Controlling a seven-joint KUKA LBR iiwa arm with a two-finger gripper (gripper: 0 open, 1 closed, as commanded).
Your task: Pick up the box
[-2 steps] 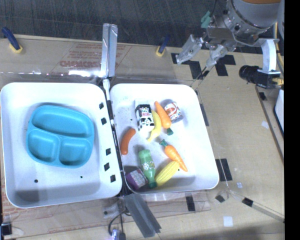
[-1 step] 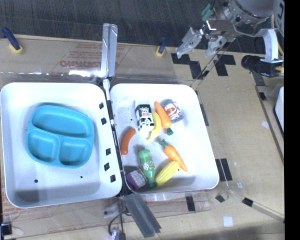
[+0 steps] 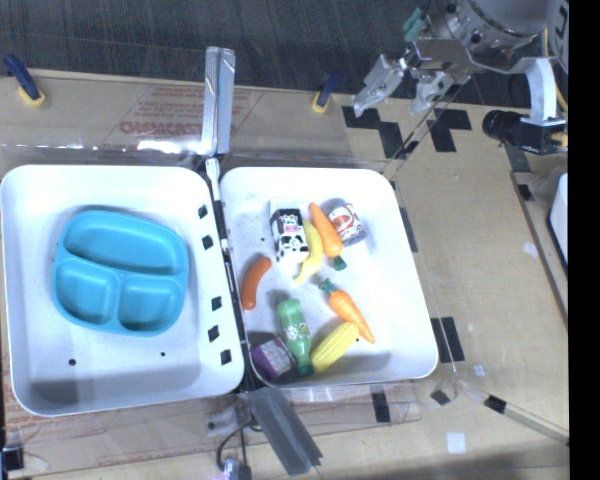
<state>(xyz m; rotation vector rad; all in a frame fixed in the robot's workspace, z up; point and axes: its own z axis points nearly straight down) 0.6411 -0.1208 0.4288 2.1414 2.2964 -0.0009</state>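
Claw (image 3: 398, 81) gapes above bench; one box (image 3: 290, 234), two carrots (image 3: 326, 231).

Grey arm (image 3: 500, 8) with orange band, pale metallic pincer (image 3: 405, 86) on two slim silvery fingers.

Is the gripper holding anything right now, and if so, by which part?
Nothing is held. The gripper hangs open above the bench beyond the right bin, fingers bare; the box lies in that bin.
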